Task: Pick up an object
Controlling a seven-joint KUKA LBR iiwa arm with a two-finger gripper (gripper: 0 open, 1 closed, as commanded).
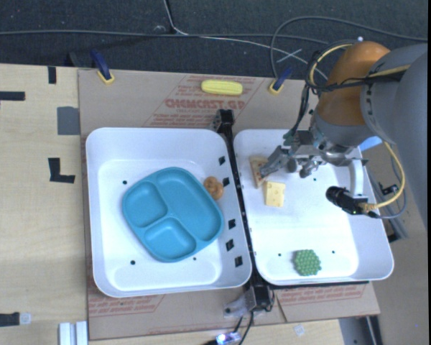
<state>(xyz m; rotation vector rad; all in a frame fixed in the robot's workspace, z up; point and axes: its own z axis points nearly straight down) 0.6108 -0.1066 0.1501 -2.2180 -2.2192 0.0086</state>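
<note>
Two shallow white bins sit side by side on the cardboard-covered bench, and you see the arm (377,85) entering from the right, its grey body bent over the right bin (373,264) with the orange band uppermost near the top edge of that bin. Below the band the wrist turns downward and leftward, so the gripper (267,169) reaches toward the bin's upper left corner. Its two fingers are parted, and nothing lies between them. One fingertip lies close beside a tan cracker-like piece (256,169) that rests against the divider between the bins; whether they touch you cannot tell. Just below and to the right of that piece lies a yellow cheese wedge (274,193), free of the gripper. A green bumpy ball (307,261) rests near the front of the same bin, well apart from the fingers. A black cable fitting (345,198) hangs from the wrist over the bin's right half.

In the left bin (100,214) you see a blue divided plate (172,213) lying flat, with a small brown lump (214,186) just beside its upper right rim. A yellow corn cob (221,87) lies on the cardboard behind the bins.
</note>
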